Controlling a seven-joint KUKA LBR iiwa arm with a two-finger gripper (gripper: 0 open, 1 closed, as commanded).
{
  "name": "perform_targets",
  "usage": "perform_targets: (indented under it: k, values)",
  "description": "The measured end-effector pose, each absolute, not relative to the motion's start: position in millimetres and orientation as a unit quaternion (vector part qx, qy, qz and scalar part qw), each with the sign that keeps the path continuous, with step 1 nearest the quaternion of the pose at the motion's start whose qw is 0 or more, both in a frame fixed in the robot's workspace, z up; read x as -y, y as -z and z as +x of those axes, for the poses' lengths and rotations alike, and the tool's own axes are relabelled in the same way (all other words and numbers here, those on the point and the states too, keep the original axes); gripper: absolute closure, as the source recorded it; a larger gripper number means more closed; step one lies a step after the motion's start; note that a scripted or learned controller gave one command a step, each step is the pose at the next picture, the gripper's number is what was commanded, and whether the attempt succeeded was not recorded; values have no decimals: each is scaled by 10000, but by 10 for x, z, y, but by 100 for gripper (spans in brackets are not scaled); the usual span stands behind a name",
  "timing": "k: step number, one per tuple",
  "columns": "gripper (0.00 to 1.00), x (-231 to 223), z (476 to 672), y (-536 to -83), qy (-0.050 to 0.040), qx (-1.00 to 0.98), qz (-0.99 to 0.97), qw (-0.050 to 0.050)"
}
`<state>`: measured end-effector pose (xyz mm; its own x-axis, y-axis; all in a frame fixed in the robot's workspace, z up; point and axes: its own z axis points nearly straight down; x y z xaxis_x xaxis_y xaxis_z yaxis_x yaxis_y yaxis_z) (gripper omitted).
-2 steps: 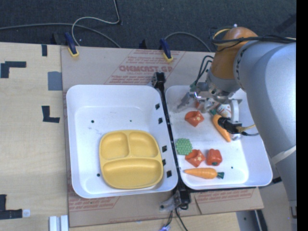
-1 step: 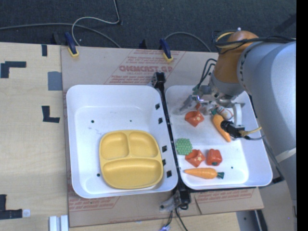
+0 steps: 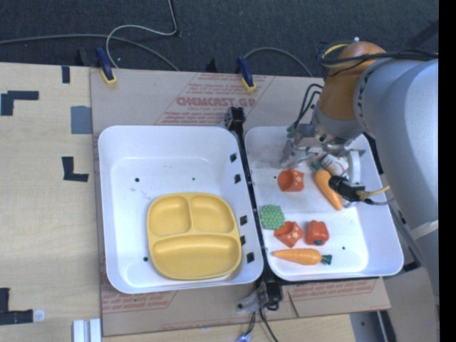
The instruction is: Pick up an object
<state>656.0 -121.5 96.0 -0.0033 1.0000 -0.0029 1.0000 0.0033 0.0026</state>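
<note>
Dark carpet lies behind a counter (image 3: 43,191) of pale wood, topped with a brown cardboard sheet (image 3: 206,102) held by two blue-and-yellow clamps (image 3: 107,66), with cables trailing across the back. Item: left bin (image 3: 121,155), white and shallow, containing one yellow divided plate (image 3: 192,235) toward its near side. Item: right bin (image 3: 370,251), white, touching the left bin along a black-clipped seam. Contents of the right bin: red-orange toy piece (image 3: 291,180) near the middle, just below the gripper; orange carrot (image 3: 328,189) lying at a slant beside it to the right; green round toy (image 3: 271,216) by the left wall; two red toy peppers (image 3: 288,232) (image 3: 316,231) side by side; second carrot (image 3: 301,257) lying flat along the near edge. Item: gripper (image 3: 313,152), low over the far part of the right bin, under the orange wrist band; whether it is parted or closed cannot be told, and nothing is visibly held.
</note>
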Motion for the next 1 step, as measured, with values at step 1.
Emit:
perform_targets:
  k: [1]
  values:
    - [0, 1215, 6559, -957, 2, -7082, 7060, 17]
